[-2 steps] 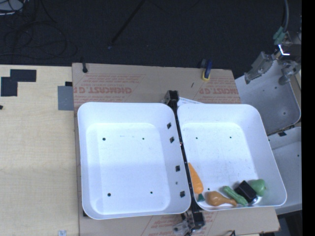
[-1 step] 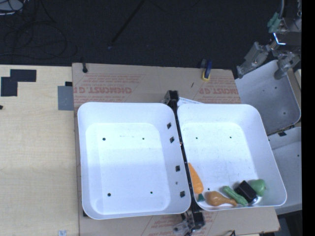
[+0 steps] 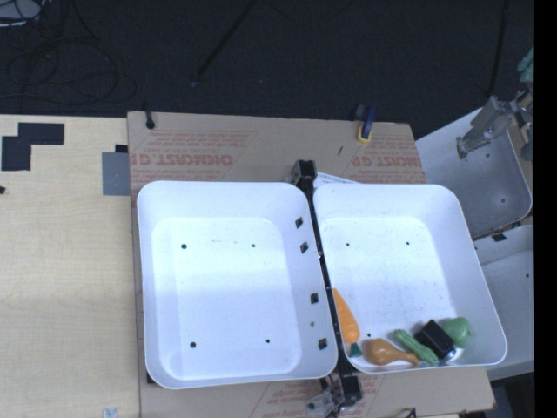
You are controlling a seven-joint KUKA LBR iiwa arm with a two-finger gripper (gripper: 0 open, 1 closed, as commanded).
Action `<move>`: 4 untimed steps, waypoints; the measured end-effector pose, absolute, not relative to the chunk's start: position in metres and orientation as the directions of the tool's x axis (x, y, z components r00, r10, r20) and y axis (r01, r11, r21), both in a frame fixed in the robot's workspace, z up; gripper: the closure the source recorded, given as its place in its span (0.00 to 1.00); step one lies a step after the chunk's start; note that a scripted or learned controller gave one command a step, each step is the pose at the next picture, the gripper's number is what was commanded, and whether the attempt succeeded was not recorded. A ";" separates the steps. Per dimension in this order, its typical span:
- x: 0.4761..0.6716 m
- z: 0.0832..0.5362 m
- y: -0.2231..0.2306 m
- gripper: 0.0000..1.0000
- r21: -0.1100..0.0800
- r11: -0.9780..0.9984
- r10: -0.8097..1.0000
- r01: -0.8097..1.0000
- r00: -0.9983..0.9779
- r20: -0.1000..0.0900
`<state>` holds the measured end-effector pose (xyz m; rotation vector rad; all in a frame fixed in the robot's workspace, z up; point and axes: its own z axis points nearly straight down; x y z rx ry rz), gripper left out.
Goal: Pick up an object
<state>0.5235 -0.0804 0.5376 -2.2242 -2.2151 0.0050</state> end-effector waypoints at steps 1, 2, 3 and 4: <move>0.497 0.538 -0.133 0.00 -0.004 -0.005 1.000 1.000 0.005 -0.001; 0.475 0.538 -0.176 0.00 -0.004 -0.004 1.000 1.000 0.004 0.000; 0.476 0.537 -0.215 0.00 -0.002 -0.002 1.000 1.000 0.002 -0.002; 0.474 0.213 -0.211 0.00 -0.015 0.000 1.000 1.000 0.000 0.006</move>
